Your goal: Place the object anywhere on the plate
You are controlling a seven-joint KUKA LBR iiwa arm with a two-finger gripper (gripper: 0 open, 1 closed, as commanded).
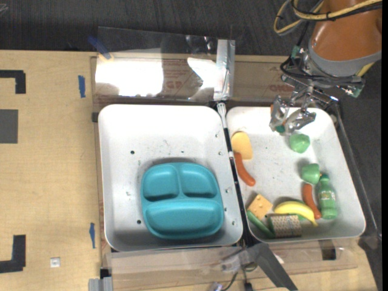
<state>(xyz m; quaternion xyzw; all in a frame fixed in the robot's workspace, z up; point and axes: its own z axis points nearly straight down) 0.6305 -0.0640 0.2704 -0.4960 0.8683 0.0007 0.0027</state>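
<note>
The gripper (292, 119) hangs in the upper right of the frame, over the far end of the right bin (351, 180). Its metal fingers point downward, but glare and clutter hide whether they are spread or closed, so I cannot tell. Nothing is seen clamped between them. Just below the gripper, touching or nearly touching its tip, lies a small round green piece (299, 142); being closest, it is probably the object being targeted, though that is a judgement.

Further down the right bin sit the other toy foods: a yellow-orange piece (241, 142) and an orange carrot-like stick (245, 170) near the divider, a second green piece (311, 173), a green bottle (327, 196), a banana (294, 211), a cheese wedge (260, 207) and a grater-like block (284, 224) crowded toward the lower edge. That pile-up suggests loose scattering rather than careful arrangement.

The teal plate (180, 200), with three compartments, rests in the lower half of the left bin (121, 132), well apart from the gripper. It carries nothing, so the placing step is not yet done. The arm must grasp, lift over the divider and travel to the lower left.
</note>
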